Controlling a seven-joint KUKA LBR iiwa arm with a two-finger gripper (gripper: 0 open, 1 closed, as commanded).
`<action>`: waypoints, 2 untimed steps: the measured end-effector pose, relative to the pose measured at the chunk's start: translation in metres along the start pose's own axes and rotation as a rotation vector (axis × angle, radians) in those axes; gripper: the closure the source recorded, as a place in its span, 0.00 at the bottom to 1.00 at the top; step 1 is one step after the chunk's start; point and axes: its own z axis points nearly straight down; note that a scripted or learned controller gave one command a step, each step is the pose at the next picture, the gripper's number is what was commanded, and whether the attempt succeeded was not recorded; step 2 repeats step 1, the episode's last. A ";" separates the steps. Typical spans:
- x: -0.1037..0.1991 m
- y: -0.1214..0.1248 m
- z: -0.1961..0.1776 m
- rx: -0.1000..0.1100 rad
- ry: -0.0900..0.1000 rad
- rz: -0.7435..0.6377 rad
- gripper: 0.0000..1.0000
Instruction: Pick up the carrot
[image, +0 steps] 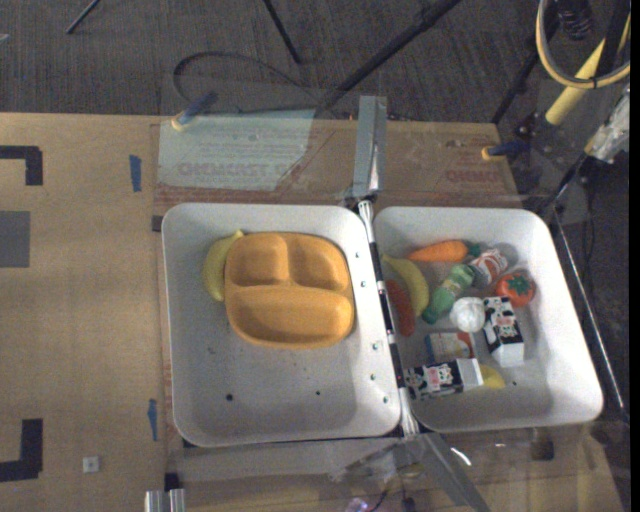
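You'll find the tapered orange carrot (438, 251) at the back of the right white bin (572, 330), just behind a green bottle (449, 293) and beside a yellow banana (409, 281). The hand's state you cannot tell.

Carrot (441, 251) lies in right bin (570, 330)

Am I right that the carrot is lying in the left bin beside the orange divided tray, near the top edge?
Not quite: the carrot lies near the top edge of the right bin, among the other toy foods, not beside the orange divided tray, which sits in the left bin. The camera view shows this.
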 end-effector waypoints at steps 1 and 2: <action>0.012 0.031 0.065 -0.001 -0.005 -0.199 1.00; 0.012 0.031 0.065 -0.001 -0.005 -0.199 1.00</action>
